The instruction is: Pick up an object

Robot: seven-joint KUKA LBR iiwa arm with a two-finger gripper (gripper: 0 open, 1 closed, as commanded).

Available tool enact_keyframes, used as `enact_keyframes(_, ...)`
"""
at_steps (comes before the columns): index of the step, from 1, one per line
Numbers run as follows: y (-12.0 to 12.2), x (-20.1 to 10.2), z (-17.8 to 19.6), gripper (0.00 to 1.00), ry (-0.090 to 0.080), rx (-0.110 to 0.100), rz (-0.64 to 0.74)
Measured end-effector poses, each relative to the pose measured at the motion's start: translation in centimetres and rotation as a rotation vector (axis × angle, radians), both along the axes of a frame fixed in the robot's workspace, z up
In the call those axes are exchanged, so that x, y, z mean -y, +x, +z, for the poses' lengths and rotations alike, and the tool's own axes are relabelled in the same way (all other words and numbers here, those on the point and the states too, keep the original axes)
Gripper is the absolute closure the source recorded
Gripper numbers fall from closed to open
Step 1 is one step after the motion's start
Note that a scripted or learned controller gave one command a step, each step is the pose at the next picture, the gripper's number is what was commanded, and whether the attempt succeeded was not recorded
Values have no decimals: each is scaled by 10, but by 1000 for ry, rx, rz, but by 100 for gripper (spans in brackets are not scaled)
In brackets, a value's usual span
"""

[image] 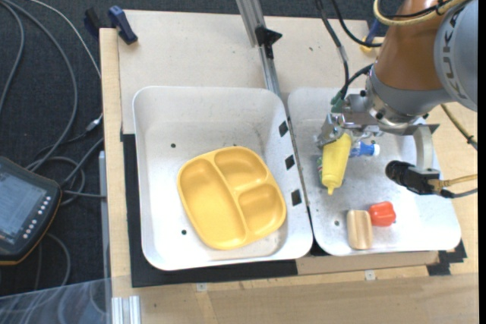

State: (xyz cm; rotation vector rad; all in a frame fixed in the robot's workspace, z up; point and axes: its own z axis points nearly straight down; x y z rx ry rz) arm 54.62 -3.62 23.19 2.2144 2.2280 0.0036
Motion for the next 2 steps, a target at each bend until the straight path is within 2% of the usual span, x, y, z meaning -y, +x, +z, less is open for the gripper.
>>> enact_keyframes(1, 24, -53, -8, 100, 0, 0, 1)
enact_keyframes(2, 53, -98, 5, 100, 1, 2, 1)
